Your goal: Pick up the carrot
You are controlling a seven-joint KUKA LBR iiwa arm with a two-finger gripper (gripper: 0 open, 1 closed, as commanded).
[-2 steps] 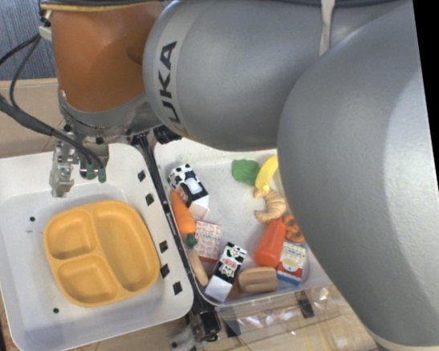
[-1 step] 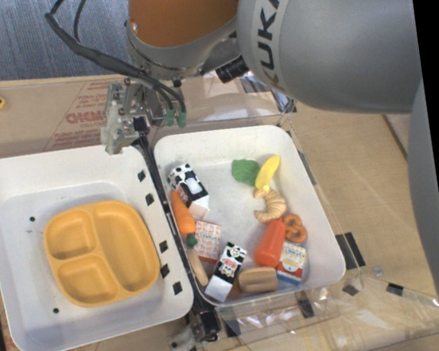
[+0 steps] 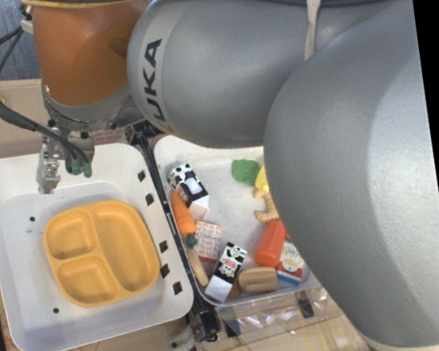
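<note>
1. The gripper [image 3: 62,164] hangs over the far edge of the left bin [image 3: 21,320], below the arm's orange band. Nothing is seen held there, and whether it stands wide or narrow I cannot tell.
2. Just nearer the camera than the gripper lies a yellow divided tray [image 3: 99,251] with three compartments, flat on the left bin's floor.
3. To the gripper's right, past the wall between the bins, the carrot [image 3: 183,215] lies in the right bin [image 3: 258,307], close along that dividing wall, its orange length pointing toward the camera.
4. Touching or just beside the carrot are a cow-patterned carton [image 3: 189,187] on its far side and a pink-checked box [image 3: 208,239] on its near side.
5. Farther right sit a second cow-patterned carton [image 3: 227,270], a brown block [image 3: 257,280], an orange bottle [image 3: 270,243] and a green piece [image 3: 245,169], partly under the grey arm [image 3: 346,153].
</note>
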